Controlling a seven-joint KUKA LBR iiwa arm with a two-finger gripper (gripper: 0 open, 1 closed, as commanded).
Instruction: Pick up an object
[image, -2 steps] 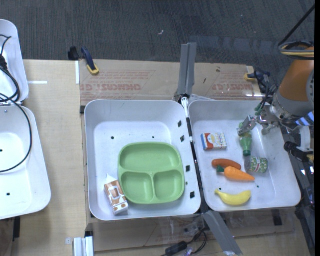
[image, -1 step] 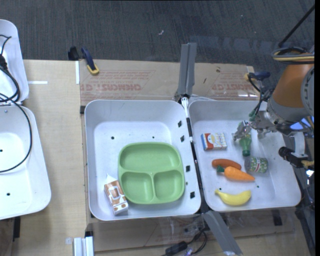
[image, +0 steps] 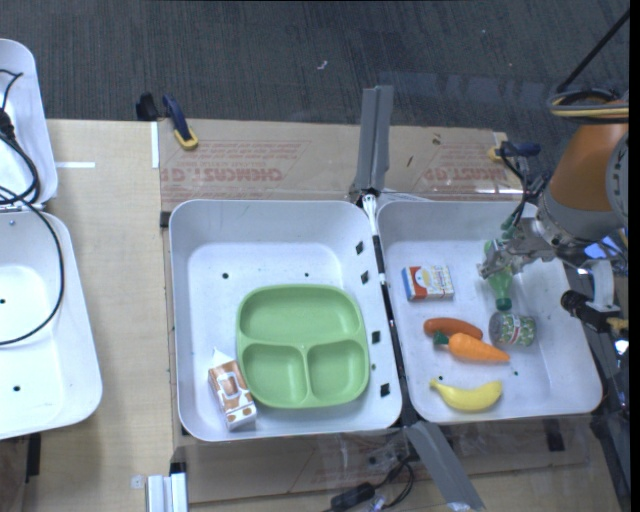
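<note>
Two white bins sit side by side on the counter (image: 110, 160) — the left bin (image: 190, 300) holds a green divided plate (image: 302, 345) and a small carton (image: 231, 393). The pincer (image: 503, 258) hangs over the right bin (image: 560, 385), its state hard to tell, just above a green bottle (image: 498, 282) — beside a carrot (image: 474, 347), banana (image: 466, 393) and can (image: 513, 329).
</note>
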